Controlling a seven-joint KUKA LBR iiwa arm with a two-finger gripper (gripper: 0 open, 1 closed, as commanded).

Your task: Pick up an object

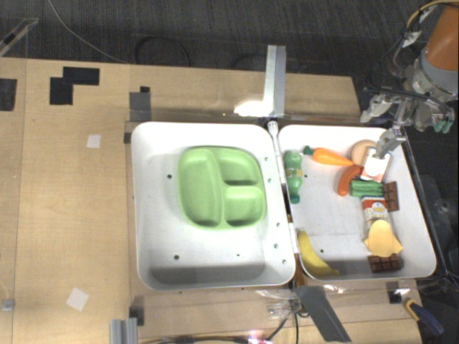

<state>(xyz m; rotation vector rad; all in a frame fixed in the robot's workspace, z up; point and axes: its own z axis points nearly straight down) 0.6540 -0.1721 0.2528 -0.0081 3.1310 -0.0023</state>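
The orange plastic carrot [331,157] lies near the far wall of the right white bin [423,260], its long axis across the bin, green top pointing left. The grey arm [437,56] reaches in from the right, its gripper [391,140] hanging low just right of the carrot; its grip cannot be told.

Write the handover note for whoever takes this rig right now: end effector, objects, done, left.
End effector: over the right bin's far right corner, above the toy food; whether it is open or shut cannot be told, nothing seen held.
Right bin contents: carrot, green bottle, banana, chocolate bar, more items piled along the right side.
Left bin: green divided tray.
Done: no pick seen.
Left: grasp one object and lift it.
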